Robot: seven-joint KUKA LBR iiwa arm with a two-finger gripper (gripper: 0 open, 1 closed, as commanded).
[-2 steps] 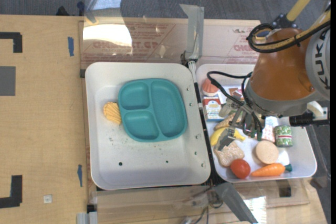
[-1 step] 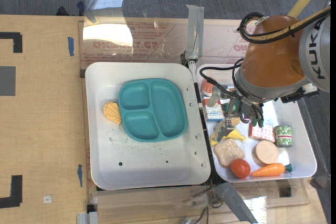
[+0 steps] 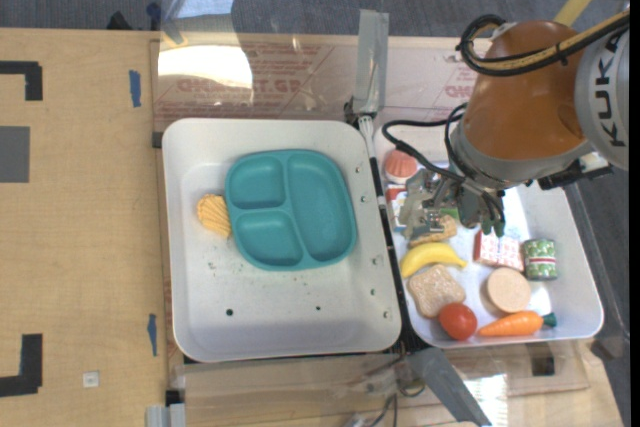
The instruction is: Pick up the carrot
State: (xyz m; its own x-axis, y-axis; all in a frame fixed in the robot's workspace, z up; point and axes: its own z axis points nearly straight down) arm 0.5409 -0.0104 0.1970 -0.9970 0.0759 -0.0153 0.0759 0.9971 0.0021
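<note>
Carrot (image 3: 512, 323): lying flat, near edge of right bin (image 3: 585, 260), unheld; gripper (image 3: 440, 205) hovers farther back, finger state cannot be told

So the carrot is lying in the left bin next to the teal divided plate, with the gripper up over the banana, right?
Not quite. The camera view shows the carrot in the right bin, at its near edge beside the tomato. The teal divided plate sits in the left bin. The gripper is indeed over the banana.
</note>
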